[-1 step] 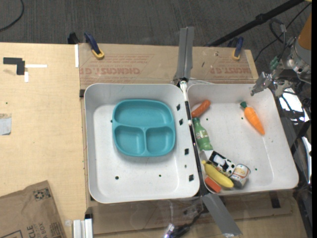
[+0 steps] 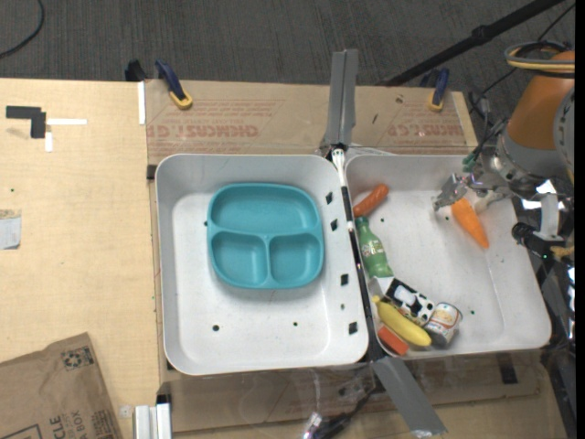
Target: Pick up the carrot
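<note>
An orange carrot (image 2: pixel 472 223) hangs at a slant over the back right of the right bin (image 2: pixel 512 323), thick end up and tip pointing toward the front right. My gripper (image 2: pixel 460 197) reaches in from the right, and its fingers are shut on the carrot's thick end. The grey arm with its orange band (image 2: pixel 539 112) rises behind it at the right edge.
A second orange-red piece (image 2: pixel 370 199) lies at the right bin's back left, with a green bottle (image 2: pixel 372 250) just in front of it. A banana (image 2: pixel 404 325), a black-and-white toy (image 2: pixel 411 302), a can (image 2: pixel 445 321) and a red piece (image 2: pixel 391 339) crowd the front. A teal divided plate (image 2: pixel 266 236) sits in the left bin (image 2: pixel 183 318).
</note>
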